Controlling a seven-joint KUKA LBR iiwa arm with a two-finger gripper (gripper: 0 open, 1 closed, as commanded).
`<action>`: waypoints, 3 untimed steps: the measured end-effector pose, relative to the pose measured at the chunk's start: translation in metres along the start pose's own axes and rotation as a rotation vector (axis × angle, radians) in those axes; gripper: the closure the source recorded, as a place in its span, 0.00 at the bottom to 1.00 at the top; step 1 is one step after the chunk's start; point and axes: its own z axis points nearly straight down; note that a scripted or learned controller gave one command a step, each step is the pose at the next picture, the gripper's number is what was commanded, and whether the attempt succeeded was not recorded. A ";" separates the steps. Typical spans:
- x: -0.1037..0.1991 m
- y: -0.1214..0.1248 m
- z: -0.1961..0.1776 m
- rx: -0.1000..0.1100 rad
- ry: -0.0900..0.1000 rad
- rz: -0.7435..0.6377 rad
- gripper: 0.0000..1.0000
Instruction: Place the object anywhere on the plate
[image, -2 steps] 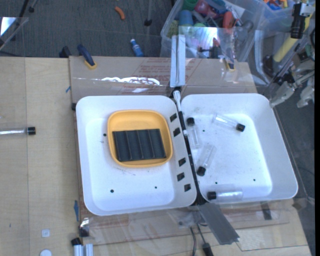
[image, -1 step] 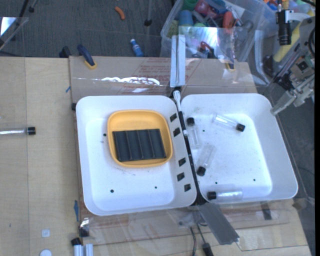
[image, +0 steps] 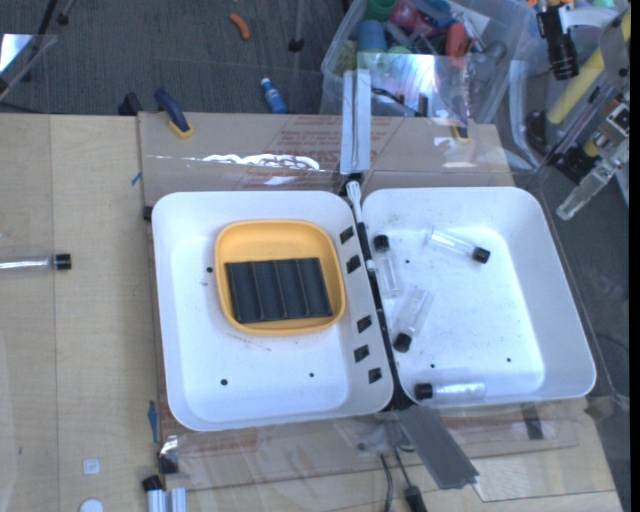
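Plate: yellow plate (image: 232, 243), rounded square, lies flat in the left bin (image: 185, 380), a little toward 12 o'clock from that bin's centre.
Object: dark ribbed block (image: 278, 289) lies flat on the plate. It covers the middle and the 6 o'clock part, with its long side running from 9 to 3 o'clock. Its lower edge reaches the plate's rim at 6 o'clock.
Gripper: gripper (image: 588, 182) hangs outside the bins, off the right bin's 1 o'clock corner, well apart from the plate and the block.
Gripper state: too small and cluttered to tell whether it is open or closed; nothing can be seen held in it.
Arm: arm (image: 585, 95) comes in at the view's 2 o'clock corner.
Right bin: right bin (image: 540, 300) holds four clear vials with black caps.
Vial one: vial near 12 o'clock (image: 455, 243), tilted, cap toward 4 o'clock.
Vial two: vial by the divider (image: 386, 272) at 10 o'clock, cap at its upper end.
Vial three: centre-left vial (image: 411, 315), just beside vial two, cap toward 7 o'clock.
Vial four: vial at 7 o'clock (image: 452, 387), against the bin's near wall, cap toward 9 o'clock.
Divider: black tabs (image: 362, 322) line the shared edge between the bins.
Bench: capped tube (image: 35, 263) lies at the bench's 9 o'clock edge, well apart from both bins.
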 end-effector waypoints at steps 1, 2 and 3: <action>0.003 0.001 -0.044 0.000 0.002 -0.375 0.00; 0.005 0.005 0.040 -0.002 -0.003 -0.726 0.00; 0.009 0.007 0.050 -0.001 -0.002 -0.727 0.00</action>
